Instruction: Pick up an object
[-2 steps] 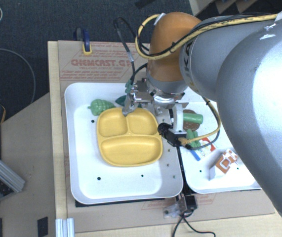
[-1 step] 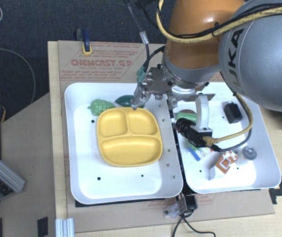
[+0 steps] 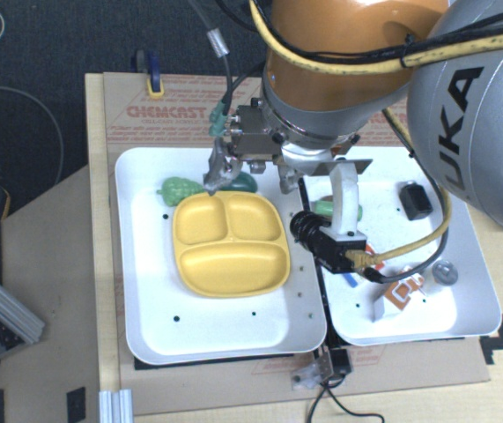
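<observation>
1. Noted a small blue-and-yellow clamp at far left, on the brown printed board behind the bins.
2. Saw a pale green rounded lump near the back of the left shallow white bin, right at the back-left corner of a yellow three-compartment plastic tray.
3. Found that tray lying flat across the middle of the left bin.
4. Found the gripper low over the back of the left bin, just behind the tray's rim, between the green lump and a dark teal rounded piece. Could not tell whether the claw was spread, pressed together or pinching anything.
5. Saw, in the right shallow white bin, a bright green piece near the left wall, partly hidden by robot hardware.
6. Noted a small blue scrap nearer the front, with an orange-and-white item beside it to the right.
7. Saw a black rectangular block toward the back, well apart from the front items.
8. Noted a grey round knob-like thing just right of the orange-and-white item.
</observation>
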You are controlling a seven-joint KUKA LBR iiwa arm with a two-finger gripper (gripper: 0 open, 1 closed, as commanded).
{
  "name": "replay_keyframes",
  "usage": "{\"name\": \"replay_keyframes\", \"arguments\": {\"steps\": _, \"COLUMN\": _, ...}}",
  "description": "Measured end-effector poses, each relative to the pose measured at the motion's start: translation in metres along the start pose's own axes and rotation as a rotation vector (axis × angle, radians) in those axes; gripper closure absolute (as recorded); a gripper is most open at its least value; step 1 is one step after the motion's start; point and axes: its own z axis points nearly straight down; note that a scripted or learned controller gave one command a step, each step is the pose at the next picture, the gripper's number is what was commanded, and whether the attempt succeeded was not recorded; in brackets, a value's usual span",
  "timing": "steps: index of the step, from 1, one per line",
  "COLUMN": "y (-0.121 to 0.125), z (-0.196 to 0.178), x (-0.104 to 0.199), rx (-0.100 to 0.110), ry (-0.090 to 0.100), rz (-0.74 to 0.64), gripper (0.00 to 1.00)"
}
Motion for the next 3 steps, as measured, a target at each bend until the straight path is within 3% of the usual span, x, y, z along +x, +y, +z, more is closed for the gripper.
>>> {"name": "replay_keyframes", "arguments": {"steps": 1, "y": -0.012, "z": -0.07, "x": 0.032, "rx": 0.002, "ry": -0.002, "rz": 0.005, "gripper": 0.0}}
{"name": "replay_keyframes", "arguments": {"steps": 2, "y": -0.012, "z": -0.065, "x": 0.029, "rx": 0.011, "ry": -0.008, "rz": 0.009, "gripper": 0.0}}
{"name": "replay_keyframes", "arguments": {"steps": 3, "y": -0.011, "z": -0.122, "x": 0.03, "rx": 0.004, "ry": -0.005, "rz": 0.009, "gripper": 0.0}}
